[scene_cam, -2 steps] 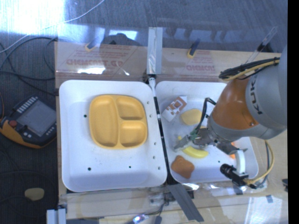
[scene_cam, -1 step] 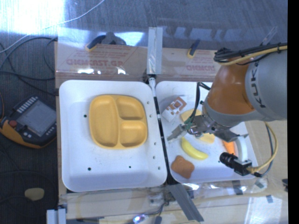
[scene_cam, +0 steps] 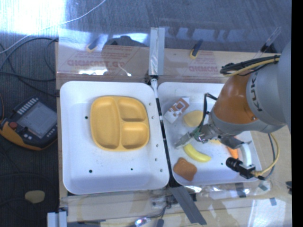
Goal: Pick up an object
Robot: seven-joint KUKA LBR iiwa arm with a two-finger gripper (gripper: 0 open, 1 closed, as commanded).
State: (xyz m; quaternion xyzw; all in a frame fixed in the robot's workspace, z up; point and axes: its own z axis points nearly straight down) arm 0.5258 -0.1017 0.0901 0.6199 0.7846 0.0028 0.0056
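While the gripper sits low in the right bin, the nearest candidate is the banana, lying just below and slightly right of the tips, long axis running upper-left to lower-right. Fingers look parted with nothing between them, so no grasp yet, though the view is soft there. Brown bread-like piece sits below the banana, a pale yellow round piece above the gripper. Arm comes in from the right, wrist angled down and left across the bin. Yellow divided tray is in the left bin, well apart.
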